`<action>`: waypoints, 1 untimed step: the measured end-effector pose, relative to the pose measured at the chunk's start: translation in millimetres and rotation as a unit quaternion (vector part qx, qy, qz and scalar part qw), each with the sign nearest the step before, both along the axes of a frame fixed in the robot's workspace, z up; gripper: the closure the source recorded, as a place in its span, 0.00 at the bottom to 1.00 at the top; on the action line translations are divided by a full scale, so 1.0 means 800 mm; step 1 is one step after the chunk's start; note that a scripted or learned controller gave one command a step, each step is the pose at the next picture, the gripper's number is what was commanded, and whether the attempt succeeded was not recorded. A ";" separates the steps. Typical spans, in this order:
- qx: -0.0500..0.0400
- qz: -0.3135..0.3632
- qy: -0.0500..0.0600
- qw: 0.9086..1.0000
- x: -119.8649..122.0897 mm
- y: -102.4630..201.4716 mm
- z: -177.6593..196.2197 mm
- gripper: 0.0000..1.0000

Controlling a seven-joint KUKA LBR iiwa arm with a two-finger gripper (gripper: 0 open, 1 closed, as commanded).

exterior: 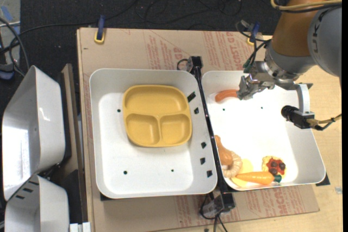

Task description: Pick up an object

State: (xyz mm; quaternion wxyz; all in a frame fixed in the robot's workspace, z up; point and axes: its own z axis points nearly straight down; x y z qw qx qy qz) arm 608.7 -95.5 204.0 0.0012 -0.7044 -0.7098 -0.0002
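Nearest the lens, at the six o'clock edge of the right bin [304, 144], a cluster of toy food lies heaped together: a smooth orange carrot [254, 176], a pale shrimp-like piece [228, 160] just beside it, a flat yellow slice [247, 164] beneath them, and a small yellow item dotted red and green [273, 164] toward four o'clock. Up at the bin's eleven o'clock corner, well apart from that pile, rests an orange sausage-shaped toy [224, 96], glossy and rounded at both ends. The gripper [246, 88] hangs just beside the sausage's right end, close enough to seem to touch it; whether its fingers are spread or closed cannot be told, and nothing is visibly held between them. The grey arm [326, 30] enters from three o'clock, its orange band [296, 19] bulging above the wrist, the tool pointing down and leftward into the bin. A black fitting [293, 115] on a white bracket juts out below the wrist. In the left bin [103, 171], both bins being shallow white plastic with rounded corners, a matte yellow divided plate [157, 115] with three compartments sits at the centre. Black clips [204, 144] line the seam between the bins. Bare plywood [163, 46] printed with faded red lettering forms the bench, a yellow clamp [99, 35] gripping its eleven o'clock edge.
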 end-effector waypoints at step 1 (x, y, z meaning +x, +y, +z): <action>0.000 0.001 -0.002 1.000 0.006 0.078 0.013 1.00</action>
